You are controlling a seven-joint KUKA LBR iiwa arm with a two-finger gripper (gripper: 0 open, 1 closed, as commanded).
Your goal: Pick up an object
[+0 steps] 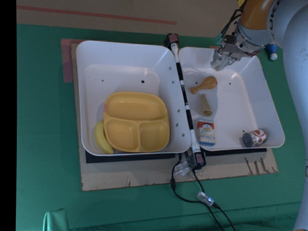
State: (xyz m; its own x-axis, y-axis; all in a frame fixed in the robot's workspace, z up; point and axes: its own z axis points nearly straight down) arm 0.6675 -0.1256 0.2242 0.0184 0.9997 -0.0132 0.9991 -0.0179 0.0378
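Observation:
In the right bin (260,95) lie a tan toy chicken drumstick (204,84), an ice-cream cone (206,105), a small red and blue carton (206,132) and a tipped can (253,138). My gripper (220,61) hangs above the bin's far edge, up and right of the drumstick, with nothing visibly between its fingers. The left bin (96,61) holds a yellow divided plate (137,121) with a banana (102,138) tucked beside its left edge.
A black and white divider strip (184,100) runs between the two bins. Cables (202,196) trail from the front of the bench over green cloth. A small blue and white thing (273,51) sits beyond the right bin's far corner.

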